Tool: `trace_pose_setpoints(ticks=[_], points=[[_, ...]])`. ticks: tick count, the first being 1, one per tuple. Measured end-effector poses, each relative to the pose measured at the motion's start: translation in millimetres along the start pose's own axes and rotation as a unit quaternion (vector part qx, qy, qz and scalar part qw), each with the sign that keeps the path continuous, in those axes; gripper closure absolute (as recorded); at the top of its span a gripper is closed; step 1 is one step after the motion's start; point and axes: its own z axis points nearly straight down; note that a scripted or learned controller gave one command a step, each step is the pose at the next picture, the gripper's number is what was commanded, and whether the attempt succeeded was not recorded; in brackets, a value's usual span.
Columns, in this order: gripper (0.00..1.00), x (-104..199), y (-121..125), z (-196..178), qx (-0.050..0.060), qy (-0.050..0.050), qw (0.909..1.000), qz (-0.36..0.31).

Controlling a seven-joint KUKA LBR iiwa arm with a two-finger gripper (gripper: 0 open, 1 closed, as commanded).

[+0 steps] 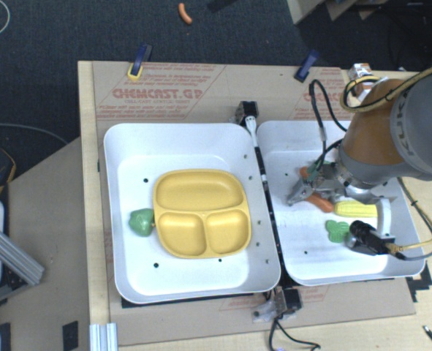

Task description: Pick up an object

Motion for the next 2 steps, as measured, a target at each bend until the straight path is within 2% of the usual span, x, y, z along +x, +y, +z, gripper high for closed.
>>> trace_pose_setpoints(ticks=[1, 2], points=[[1.00, 0, 1, -12, -0.002, -0.001, 1.0000, 0.001], [1.00, 9, -1, -69, -0.006, -0.002, 1.0000, -0.001]])
